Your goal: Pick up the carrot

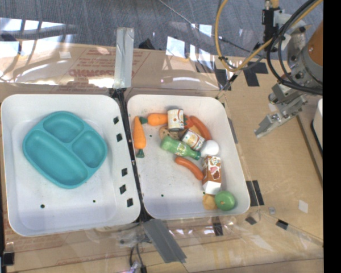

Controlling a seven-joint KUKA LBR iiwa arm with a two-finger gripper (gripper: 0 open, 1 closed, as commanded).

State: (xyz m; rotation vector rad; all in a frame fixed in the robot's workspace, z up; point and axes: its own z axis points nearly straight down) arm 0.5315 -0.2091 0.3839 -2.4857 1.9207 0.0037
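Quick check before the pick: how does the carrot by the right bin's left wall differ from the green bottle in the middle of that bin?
The carrot is orange with a small green tip at its lower end; the green bottle is green with a pale label. The carrot lies nearly parallel to the bin's left wall, apart from the pile; the green bottle lies slanted, in among the other toys. The carrot tapers; the bottle is stubbier. Both lie flat in the right bin.

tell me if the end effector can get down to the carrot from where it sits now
Probably yes. The carrot lies apart from the other toys, by the right bin's left wall, open from above. The end effector is outside the bin.
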